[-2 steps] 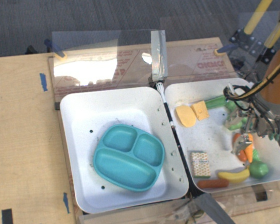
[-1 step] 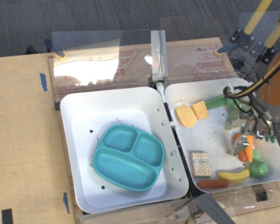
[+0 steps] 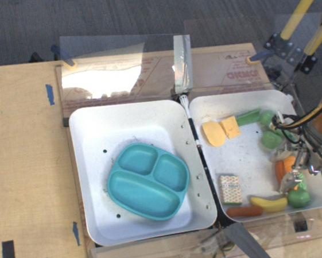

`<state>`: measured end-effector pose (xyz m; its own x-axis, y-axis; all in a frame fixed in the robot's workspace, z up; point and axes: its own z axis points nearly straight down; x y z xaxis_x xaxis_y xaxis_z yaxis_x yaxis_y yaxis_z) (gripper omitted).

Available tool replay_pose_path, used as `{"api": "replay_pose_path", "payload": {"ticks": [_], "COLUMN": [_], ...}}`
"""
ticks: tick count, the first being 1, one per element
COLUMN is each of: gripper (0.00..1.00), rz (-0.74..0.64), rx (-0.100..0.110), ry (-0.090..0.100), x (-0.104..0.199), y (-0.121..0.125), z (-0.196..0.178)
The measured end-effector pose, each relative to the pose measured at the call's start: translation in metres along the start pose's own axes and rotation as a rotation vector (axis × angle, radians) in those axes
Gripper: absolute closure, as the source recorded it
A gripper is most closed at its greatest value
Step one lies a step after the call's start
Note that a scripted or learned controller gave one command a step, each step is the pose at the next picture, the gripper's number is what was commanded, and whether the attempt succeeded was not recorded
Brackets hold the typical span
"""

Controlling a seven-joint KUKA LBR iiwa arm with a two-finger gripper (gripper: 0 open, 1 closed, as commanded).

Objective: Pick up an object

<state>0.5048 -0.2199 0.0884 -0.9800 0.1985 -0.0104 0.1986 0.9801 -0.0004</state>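
Toy food lies scattered in the right bin (image 3: 257, 213), lower right of the frame. The gripper (image 3: 296, 176) hangs low over the carrot (image 3: 281, 169) and green ball (image 3: 299, 198); its opening cannot be told.

A teal divided plate (image 3: 148, 181) is seen in the white left bin (image 3: 86, 134), while in the white right bin (image 3: 233, 104) are found two pale yellow pieces (image 3: 219, 131), a yellow banana (image 3: 268, 202), a speckled packet (image 3: 231, 188), an orange carrot (image 3: 283, 170) and green items (image 3: 271, 139).
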Motion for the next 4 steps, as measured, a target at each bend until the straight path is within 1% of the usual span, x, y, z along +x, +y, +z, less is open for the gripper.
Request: {"api": "replay_pose_path", "payload": {"ticks": [1, 2, 3, 4], "gripper": [1.00, 0.00, 0.00, 0.00], "rz": [-0.001, -0.002, -0.135, -0.078], "rx": [0.002, 0.002, 0.002, -0.001], "ry": [-0.015, -0.015, -0.002, -0.002], "x": [-0.005, -0.005, -0.008, 0.024], "y": [0.001, 0.001, 0.019, 0.008], "z": [-0.013, -0.013, 0.000, 0.000]}}
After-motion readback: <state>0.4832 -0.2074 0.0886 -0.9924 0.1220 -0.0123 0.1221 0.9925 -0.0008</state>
